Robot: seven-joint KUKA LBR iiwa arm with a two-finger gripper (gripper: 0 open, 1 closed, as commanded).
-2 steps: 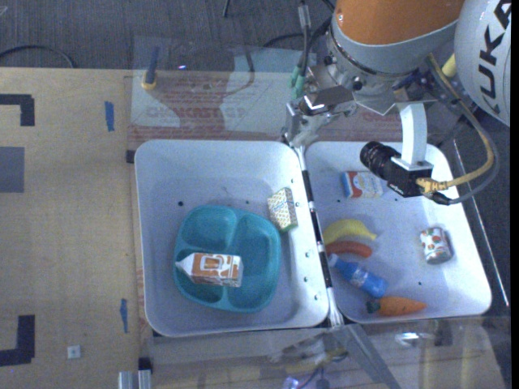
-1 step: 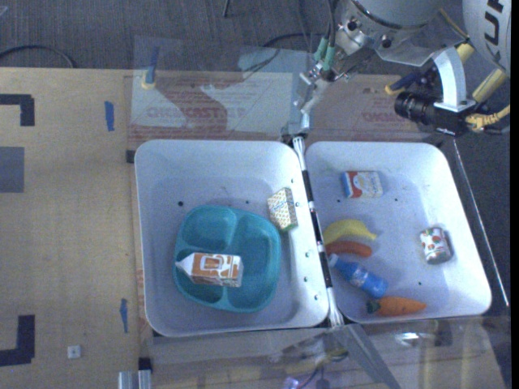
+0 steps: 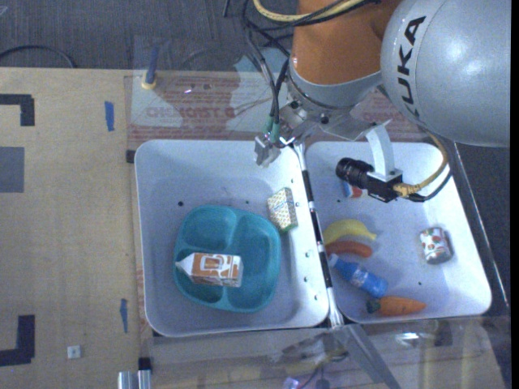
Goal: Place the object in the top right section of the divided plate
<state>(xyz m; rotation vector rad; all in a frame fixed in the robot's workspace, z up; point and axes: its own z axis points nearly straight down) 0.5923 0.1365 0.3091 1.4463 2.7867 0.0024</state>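
Observation:
A teal divided plate (image 3: 243, 294) lies in the left bin (image 3: 158, 217). A small orange and white carton (image 3: 211, 269) lies on its side in the plate's lower left part. A checkered yellow-green packet (image 3: 282, 207) rests on the bin floor, touching the plate's upper right rim. My gripper (image 3: 265, 149) hangs over the back right of the left bin, above and apart from the packet, with nothing seen in it.
The right bin (image 3: 470, 217) holds a banana (image 3: 350, 232), a red piece (image 3: 350, 249), a blue bottle (image 3: 362, 279), a carrot (image 3: 398, 305) and a small can (image 3: 435, 245). The arm's black wrist fitting (image 3: 365, 177) and cables hang over that bin's back.

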